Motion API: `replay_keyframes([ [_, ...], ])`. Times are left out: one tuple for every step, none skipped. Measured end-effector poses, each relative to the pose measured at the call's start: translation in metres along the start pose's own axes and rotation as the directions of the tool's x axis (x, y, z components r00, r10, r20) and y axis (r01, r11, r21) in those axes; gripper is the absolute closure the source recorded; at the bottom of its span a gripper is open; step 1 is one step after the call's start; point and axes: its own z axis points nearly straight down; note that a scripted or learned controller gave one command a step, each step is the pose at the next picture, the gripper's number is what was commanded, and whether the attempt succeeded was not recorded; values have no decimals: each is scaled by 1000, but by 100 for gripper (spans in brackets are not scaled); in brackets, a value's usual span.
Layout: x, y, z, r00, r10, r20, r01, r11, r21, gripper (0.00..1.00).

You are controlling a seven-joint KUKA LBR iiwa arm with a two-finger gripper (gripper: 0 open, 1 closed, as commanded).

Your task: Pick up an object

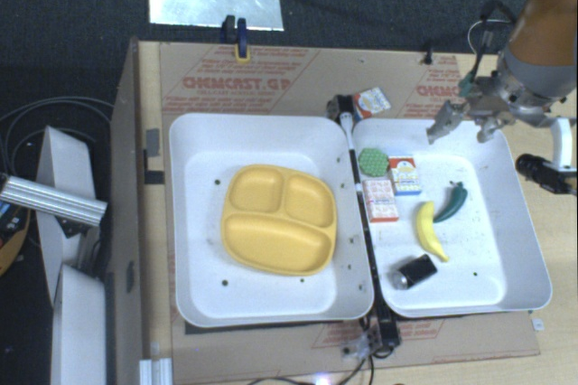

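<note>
The right bin holds a yellow banana, a dark green pepper, a black block, a green round piece and two small printed boxes. My gripper hangs above the far right corner of that bin, its two grey fingers spread apart with nothing between them. It is well above and behind the pepper. The left bin carries a yellow divided plate.
A small printed packet lies on the cardboard behind the bins. A black clamp sits at the far end of the seam between bins. Cables and metal rails lie left of the bench. The arm's wrist fills the upper right.
</note>
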Motion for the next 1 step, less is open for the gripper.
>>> replay_keyframes([
  [-28,-64,60,1000,2,1,-2,1000,2,0],
])
